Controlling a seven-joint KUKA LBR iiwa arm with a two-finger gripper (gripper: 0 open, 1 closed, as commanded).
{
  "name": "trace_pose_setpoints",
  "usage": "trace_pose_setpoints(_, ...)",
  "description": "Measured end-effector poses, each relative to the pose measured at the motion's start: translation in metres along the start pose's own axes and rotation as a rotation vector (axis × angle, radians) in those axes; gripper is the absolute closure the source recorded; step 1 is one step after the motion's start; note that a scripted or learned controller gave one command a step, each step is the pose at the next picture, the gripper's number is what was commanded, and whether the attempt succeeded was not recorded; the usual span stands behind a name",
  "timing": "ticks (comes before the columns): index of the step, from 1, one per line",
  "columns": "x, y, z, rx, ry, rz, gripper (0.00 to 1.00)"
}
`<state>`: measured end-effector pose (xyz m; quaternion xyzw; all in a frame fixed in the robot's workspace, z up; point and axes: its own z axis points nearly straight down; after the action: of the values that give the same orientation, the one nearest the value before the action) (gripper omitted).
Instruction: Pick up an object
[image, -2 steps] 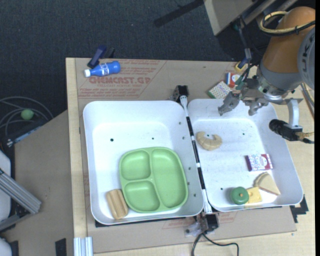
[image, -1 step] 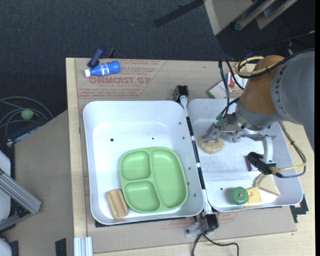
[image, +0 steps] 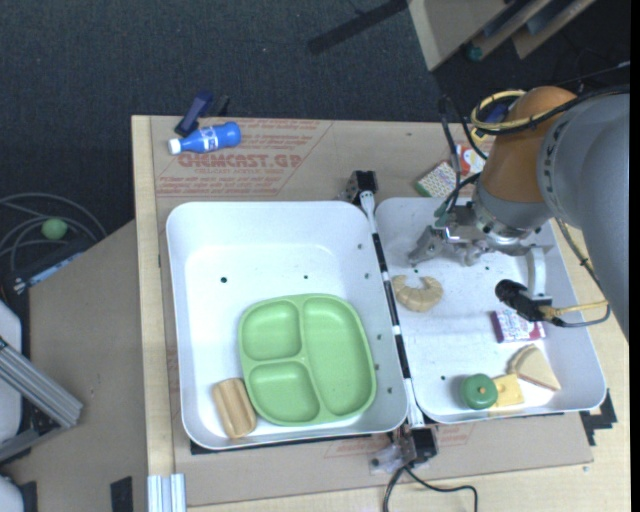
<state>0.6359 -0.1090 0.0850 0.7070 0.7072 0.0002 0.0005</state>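
Observation:
My gripper (image: 446, 248) hovers over the back of the right bin (image: 572, 402), its metal fingers (image: 424, 250) spread open with nothing between them. Just below it, near the bin's left wall, lies a tan croissant-shaped piece (image: 417, 291). A pink and white packet (image: 516, 326) rests further right. Near the front of that bin sit a green round toy (image: 477, 391), a yellow block (image: 508, 393) and a pale wedge (image: 535, 368). In the left bin (image: 200, 240) are a green divided plate (image: 304, 357) and a tan bread-like block (image: 233, 407).
The grey arm with its orange band (image: 520, 150) comes in from the upper right, above the right bin's back corner. A blue and white bottle (image: 206, 138) lies on the bench behind the left bin. A small printed card (image: 437, 180) lies behind the right bin.

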Motion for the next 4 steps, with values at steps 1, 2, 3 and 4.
trace_pose_setpoints(1,0.013,-0.047,0.001,0.004,0.001,0.001,0.0)
trace_pose_setpoints(2,0.017,-0.054,0.0,0.004,0.002,0.001,0.0)
trace_pose_setpoints(3,0.017,-0.053,-0.009,0.002,0.001,0.001,1.0)
trace_pose_setpoints(4,0.031,-0.115,-0.1,0.001,0.001,0.001,1.0)
